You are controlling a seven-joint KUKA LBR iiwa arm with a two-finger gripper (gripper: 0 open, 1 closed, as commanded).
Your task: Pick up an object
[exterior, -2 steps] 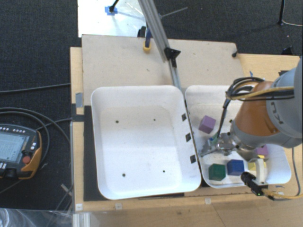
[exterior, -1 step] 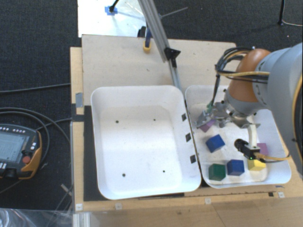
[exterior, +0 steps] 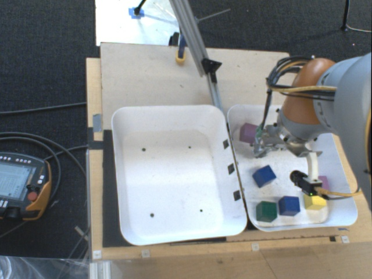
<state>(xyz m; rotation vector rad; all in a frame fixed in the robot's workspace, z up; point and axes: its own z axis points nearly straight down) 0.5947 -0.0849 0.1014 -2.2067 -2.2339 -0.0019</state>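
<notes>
Camera view, near to far: the bench's front edge (exterior: 232,250) is being seen at the bottom, with two white bins being borne side by side on it. The right bin (exterior: 349,217) is being occupied by blocks: a green cube (exterior: 267,211), a dark blue cube (exterior: 289,206) and a yellow cube (exterior: 315,201) are being seen in a row along its near wall. Just behind them, a second blue cube (exterior: 264,175) is lying tilted near the middle. A pink block (exterior: 323,182) is being partly hidden at the right, beside the yellow cube. Farther back, a purple cube (exterior: 249,133) is sitting near the bin's far-left corner. The gripper (exterior: 263,146) is being held low just beside the purple cube, between it and the tilted blue cube; whether its claw is spread or closed cannot be told, and nothing is being seen gripped. The left bin (exterior: 125,173) is lying alongside. A teach pendant (exterior: 23,185) is resting on the floor at far left.
</notes>
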